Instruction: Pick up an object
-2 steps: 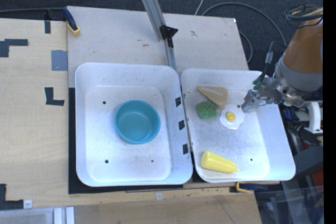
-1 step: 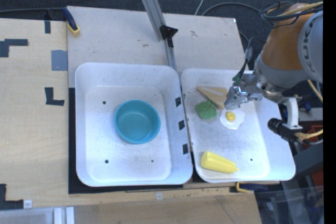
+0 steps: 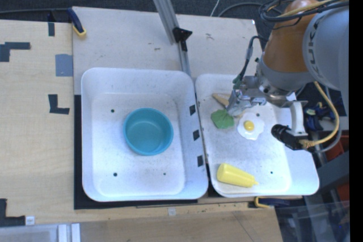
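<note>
Two white bins (image 3: 91, 122) are sitting side by side, and the gripper (image 3: 237, 103) is hanging low in the right one beside the green object (image 3: 222, 119), presumably lining up a grasp.

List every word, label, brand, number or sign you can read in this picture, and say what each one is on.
"KU": large pale letters on the grey upper casing of the robot arm, cut off at the picture's edge, so the rest of the word cannot be read.
No readable text appears on the two shallow white plastic bins, the round blue plastic bowl, the yellow wedge-shaped toy or the light wooden bench top.
</note>
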Robot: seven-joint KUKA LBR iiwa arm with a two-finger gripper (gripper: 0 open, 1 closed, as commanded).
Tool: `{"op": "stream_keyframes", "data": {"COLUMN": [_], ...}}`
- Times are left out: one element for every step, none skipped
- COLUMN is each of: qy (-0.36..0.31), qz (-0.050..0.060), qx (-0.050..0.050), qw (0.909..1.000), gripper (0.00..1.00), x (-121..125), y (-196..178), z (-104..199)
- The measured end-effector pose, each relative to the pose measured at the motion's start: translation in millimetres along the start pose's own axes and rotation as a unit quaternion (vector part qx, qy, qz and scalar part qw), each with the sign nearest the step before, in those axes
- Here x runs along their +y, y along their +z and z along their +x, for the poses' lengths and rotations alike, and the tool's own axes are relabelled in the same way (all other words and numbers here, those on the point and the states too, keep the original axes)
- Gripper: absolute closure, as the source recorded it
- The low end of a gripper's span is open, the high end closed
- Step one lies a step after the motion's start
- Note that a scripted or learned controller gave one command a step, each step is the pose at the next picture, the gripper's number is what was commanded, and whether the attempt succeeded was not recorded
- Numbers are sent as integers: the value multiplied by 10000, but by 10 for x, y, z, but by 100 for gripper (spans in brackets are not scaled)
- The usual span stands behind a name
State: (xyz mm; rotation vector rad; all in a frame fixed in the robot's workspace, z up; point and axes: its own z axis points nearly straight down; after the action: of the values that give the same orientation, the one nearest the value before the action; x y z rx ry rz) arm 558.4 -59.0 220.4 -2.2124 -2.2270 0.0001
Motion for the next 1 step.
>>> {"op": "stream_keyframes", "data": {"qy": [1], "qz": [1], "qx": [-4], "qw": [10000], "gripper": [100], "x": [133], "y": [66], "z": [482]}}
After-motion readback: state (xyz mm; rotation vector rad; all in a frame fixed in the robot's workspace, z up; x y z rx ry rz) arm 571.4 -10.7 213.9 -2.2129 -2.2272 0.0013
